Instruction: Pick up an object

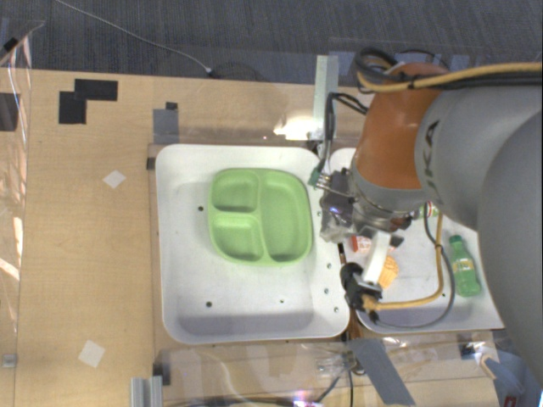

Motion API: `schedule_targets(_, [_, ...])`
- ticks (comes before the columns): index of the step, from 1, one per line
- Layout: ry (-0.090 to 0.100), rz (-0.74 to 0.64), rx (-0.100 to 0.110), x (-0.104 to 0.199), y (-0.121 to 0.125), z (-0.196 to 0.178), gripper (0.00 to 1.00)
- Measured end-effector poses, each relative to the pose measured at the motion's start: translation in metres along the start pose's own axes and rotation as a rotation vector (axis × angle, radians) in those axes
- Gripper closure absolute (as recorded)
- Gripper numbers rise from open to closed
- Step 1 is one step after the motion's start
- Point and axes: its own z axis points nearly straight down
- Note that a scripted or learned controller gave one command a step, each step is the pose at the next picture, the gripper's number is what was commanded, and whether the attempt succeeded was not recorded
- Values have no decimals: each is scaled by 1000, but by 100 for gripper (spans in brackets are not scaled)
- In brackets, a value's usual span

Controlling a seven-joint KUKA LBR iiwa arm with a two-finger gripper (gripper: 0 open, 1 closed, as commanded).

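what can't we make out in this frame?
- Right bin: camera view, most of its floor covered by the arm.
- Orange object: partly under the wrist, cannot identify.
- Small red-and-white item: too small, partly covered.
- Green bottle: label too blurred to read.

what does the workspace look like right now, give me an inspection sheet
surface: white left bin and right bin side by side on a tan bench
job's things: green divided plate in the left bin; green bottle, orange item and small red-white item in the right bin
clutter: nothing seen
grippers: gripper over the right bin's left edge, by the small red-white item
cables: thin wire across the floor
surroundings: grey carpet; black tape marks on the bench
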Motion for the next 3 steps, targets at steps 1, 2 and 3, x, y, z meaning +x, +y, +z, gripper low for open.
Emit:
schedule_targets(1, [-4,413,4,31,-24,41,100])
schedule_targets(2, [-3,719,2,64,-34,44,100])
schedule_targets(3, [-1,1032,3,97,-45,61,100])
